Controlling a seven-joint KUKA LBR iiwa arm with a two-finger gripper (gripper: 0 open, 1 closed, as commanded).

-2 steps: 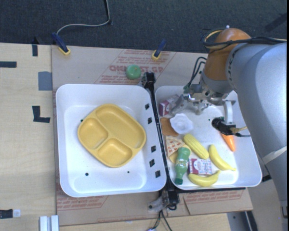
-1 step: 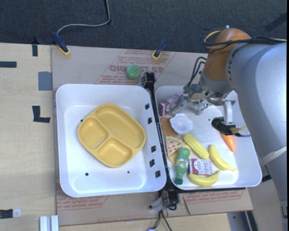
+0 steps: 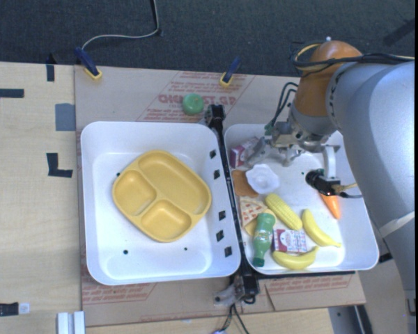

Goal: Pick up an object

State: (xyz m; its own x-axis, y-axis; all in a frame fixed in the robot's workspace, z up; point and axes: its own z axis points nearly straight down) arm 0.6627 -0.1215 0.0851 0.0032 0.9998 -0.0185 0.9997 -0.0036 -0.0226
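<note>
Gripper [image 3: 287,145]: poised over the right bin's [image 3: 355,256] far end; finger state cannot be told.
Nearest object: clear cup [image 3: 262,179], just below the gripper.
Handling: judged light, thin, easily crushed; rim best taken.
Neighbours: corn [image 3: 284,211], bananas [image 3: 319,228], green bottle [image 3: 262,236].

Looks like a robotics lab: cardboard sheet [image 3: 167,96] clamped to a pale wooden bench [image 3: 28,207] with blue-and-yellow spring clamps [image 3: 88,62], black tape marks [image 3: 56,165] alongside, dark carpet [image 3: 195,12] and trailing cable [image 3: 136,30] behind.
</note>
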